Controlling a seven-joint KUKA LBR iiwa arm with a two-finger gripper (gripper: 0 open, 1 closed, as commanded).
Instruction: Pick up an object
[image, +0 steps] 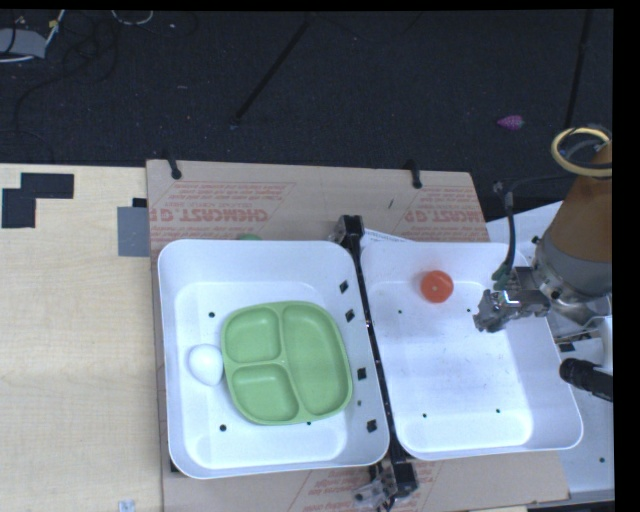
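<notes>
On the bench, two shallow white bins sit side by side, the left bin (180, 300) and the right bin (470, 420). The arm (585, 225) enters from 3 o'clock, its gripper (492, 312) low over the right bin's 3 o'clock edge; whether the claw is spread or closed cannot be told, and nothing is seen between it. A green divided plate (287, 362) lies centrally in the left bin. A white egg-shaped object (206, 363) touches the plate at 9 o'clock. A small orange-red ball (436, 286) rests in the right bin near 12 o'clock, near the gripper at its 10 o'clock, apart from it.
</notes>
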